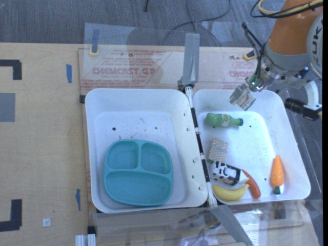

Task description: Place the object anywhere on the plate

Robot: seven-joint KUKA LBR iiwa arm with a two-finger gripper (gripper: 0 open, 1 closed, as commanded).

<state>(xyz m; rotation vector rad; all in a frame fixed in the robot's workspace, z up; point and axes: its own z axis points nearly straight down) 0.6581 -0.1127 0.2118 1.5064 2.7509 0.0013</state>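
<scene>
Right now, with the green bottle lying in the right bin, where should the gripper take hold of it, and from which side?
Judging by its pose, grip the green bottle across its wide body, coming straight down from above. It lies on its side, neck pointing toward the bin's right, with bare floor on both long sides, so fingers fit there. The gripper hovers just above and to its right.

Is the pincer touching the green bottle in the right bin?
Apart. The camera view shows the pincer up near the bin's far rim, with bare white bin floor between it and the green bottle lying below.
</scene>
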